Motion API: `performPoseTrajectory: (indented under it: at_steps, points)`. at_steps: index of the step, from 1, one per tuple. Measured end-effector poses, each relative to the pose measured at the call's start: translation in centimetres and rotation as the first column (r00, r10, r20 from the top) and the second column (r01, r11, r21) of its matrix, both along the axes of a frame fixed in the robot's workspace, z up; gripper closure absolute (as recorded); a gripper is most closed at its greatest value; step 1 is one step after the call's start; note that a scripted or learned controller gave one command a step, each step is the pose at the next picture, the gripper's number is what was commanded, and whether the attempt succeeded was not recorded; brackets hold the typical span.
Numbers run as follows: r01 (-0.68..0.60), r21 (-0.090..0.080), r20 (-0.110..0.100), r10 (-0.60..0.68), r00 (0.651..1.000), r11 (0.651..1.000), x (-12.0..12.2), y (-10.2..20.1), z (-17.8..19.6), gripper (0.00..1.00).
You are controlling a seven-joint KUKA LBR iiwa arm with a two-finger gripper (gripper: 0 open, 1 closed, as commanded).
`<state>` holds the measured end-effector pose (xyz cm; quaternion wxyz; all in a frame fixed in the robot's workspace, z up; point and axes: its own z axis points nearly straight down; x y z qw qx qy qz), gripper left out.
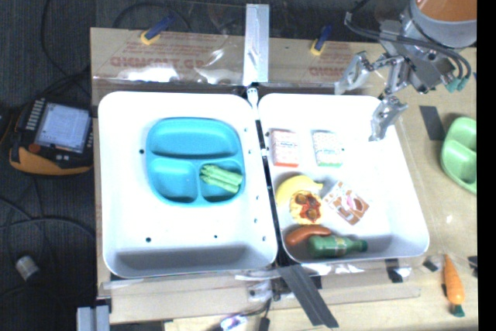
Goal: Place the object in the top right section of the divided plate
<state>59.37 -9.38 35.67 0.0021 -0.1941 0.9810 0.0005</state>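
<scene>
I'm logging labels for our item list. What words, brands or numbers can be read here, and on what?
None can be read.
Cardboard sheet: red print, blurred.
Orange-trimmed packet: print too small.
Green-trimmed packet: print too small.
Snack wrapper: pictures, no legible words.
Green bottle: label too small.
Handheld screen: glare, unreadable.

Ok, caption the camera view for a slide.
Open pincer above right bin; green item in blue divided plate.

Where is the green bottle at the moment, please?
In the camera view, the green bottle lies on its side at the near edge of the right bin, against the hot dog and below the banana.
</scene>
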Motion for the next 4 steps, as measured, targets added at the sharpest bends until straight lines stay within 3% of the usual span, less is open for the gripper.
performPoseTrajectory:
  at_steps: [1, 2, 4]
  points:
    - [-0.221, -0.001, 0.0, 0.221, 0.975, 0.975, 3.7, -2.7, -0.6, 0.0]
    - [-0.494, 0.001, 0.003, 0.494, 0.87, 0.87, 7.6, 1.2, 1.9, 0.0]
    - [-0.493, 0.001, 0.003, 0.493, 0.87, 0.87, 7.6, 1.2, 1.9, 0.0]
